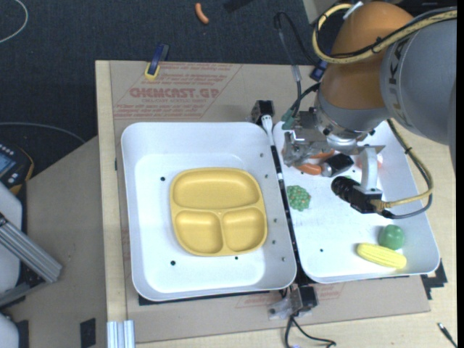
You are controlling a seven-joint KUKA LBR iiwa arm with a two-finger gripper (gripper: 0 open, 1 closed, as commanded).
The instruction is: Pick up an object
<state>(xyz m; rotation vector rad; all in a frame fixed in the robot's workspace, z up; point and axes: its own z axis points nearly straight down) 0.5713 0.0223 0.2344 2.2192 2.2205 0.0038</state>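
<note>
Nearest the camera in my right bin [428, 227], a yellow corn cob [380, 255] lies along the near edge, and a small green pepper [392, 235] sits just beyond it, almost touching. Both are well to the right of my gripper and nearer than it.

Further in, at the left side of the same bin and close to the wall shared by the 2 bins, a green broccoli floret [298, 197] rests on the white floor. It lies just on the near side of my gripper, slightly to its left, apart from it.

The left bin [145, 147] holds a yellow tray with 3 compartments [217, 210], lying flat near its middle, well to the left of my gripper.

My gripper [310, 153] hangs low over the far left part of the right bin, beneath my orange band [360, 56]. An orange carrot-like piece [312, 170] shows right at its near edge, touching or just under it; I cannot tell whether I have hold of it, nor how wide I am open.

Beyond the bins, on the cardboard sheet [181, 85], lies a blue and yellow clip [155, 61].
</note>
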